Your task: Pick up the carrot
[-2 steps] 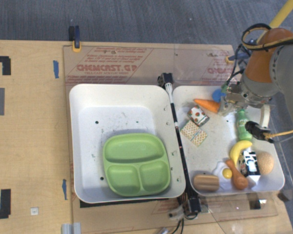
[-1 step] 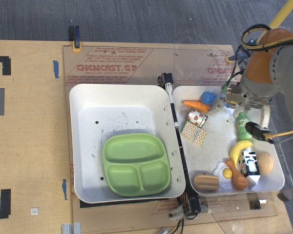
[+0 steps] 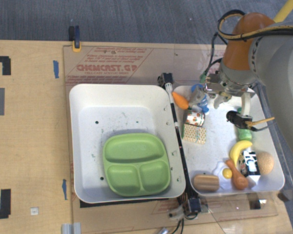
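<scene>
Camera view: nearest the lens, along the bottom of the frame, is the front rim of the two white bins on the desk (image 3: 29,130). The left bin (image 3: 88,101) holds a green divided tray (image 3: 136,164). The right bin (image 3: 278,179) is cluttered at its near end with a brown bread-like roll (image 3: 206,182), a fried-egg toy (image 3: 223,171), a banana (image 3: 239,147), a black-and-white block (image 3: 249,162) and a long orange-brown piece (image 3: 237,175) that could be mistaken for the target.

The carrot (image 3: 180,100) lies at the far left corner of the right bin, tilted, close against the dividing rim, just beside a small patterned box (image 3: 195,128). The end effector (image 3: 219,94) hangs over the far end of the same bin, a little to the right of the carrot and apart from it; I cannot tell whether it is open or closed, and nothing is visibly held.

To do this step well, I judge the arm should shift toward the divider, centre over the carrot's thicker part, and turn so the closing line crosses the carrot's width. The rim and the box leave little room, so a straight, slow descent is safest. The likely failure is striking the rim or pushing the carrot aside.
</scene>
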`<control>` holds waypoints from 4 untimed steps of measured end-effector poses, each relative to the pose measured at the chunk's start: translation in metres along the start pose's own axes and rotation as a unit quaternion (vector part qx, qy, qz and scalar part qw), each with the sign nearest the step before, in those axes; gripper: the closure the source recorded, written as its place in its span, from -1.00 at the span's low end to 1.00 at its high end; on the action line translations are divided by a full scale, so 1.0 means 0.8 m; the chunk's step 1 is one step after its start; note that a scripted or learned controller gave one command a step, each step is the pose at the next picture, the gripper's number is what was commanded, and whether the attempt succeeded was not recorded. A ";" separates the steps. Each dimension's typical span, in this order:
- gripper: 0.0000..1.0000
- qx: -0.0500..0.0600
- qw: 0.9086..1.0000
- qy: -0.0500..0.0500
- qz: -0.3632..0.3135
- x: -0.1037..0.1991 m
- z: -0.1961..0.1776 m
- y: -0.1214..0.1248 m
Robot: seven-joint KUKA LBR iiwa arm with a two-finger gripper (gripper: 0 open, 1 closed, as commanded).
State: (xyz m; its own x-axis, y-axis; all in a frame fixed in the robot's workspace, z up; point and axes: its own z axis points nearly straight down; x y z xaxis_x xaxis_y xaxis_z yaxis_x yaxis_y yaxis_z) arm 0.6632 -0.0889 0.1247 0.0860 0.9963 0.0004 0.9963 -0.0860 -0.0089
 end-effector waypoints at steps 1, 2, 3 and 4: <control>-1.00 -0.008 0.995 0.002 0.104 0.089 -0.078 -0.007; -1.00 -0.006 0.994 -0.001 0.105 0.085 -0.076 -0.008; -1.00 -0.005 0.983 0.003 0.183 0.018 0.014 0.006; -1.00 -0.006 0.958 0.003 0.287 0.102 -0.079 -0.033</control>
State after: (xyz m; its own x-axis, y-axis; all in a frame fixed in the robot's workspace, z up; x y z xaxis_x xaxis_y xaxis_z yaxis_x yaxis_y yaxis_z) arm 0.6444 -0.0052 0.1878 0.6191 0.7853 0.0057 0.7853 -0.6191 0.0026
